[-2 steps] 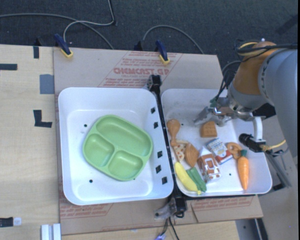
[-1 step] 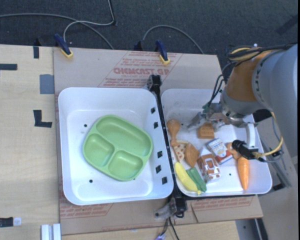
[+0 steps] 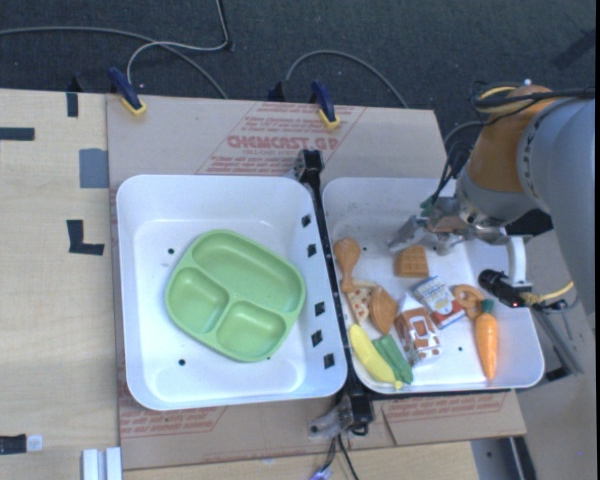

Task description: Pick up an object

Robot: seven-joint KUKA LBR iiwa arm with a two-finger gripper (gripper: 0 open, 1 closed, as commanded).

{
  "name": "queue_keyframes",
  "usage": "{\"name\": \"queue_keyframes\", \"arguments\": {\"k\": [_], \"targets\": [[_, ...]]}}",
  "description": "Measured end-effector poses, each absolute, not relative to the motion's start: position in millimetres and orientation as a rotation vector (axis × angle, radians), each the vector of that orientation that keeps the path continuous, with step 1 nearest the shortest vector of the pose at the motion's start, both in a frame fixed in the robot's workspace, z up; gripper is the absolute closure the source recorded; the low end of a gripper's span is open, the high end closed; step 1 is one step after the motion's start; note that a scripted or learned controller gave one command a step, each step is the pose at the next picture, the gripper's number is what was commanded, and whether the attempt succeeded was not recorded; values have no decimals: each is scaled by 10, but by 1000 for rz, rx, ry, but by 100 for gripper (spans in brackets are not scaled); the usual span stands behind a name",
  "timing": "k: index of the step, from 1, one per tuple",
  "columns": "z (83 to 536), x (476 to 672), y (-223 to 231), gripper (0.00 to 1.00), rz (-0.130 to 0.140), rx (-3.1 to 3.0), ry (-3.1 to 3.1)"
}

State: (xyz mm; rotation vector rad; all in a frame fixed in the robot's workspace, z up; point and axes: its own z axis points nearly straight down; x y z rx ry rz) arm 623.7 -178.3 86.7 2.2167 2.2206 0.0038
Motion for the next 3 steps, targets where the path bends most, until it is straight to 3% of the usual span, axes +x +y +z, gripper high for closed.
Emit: {"name": "queue_keyframes", "arguments": {"k": [1,2,3], "targets": [[865,6034,-1451,0,2,2217,2220],[855,6580,-1145,0,3,2217,2223],[867,5988,-1572,0,0,2219,2218]]}}
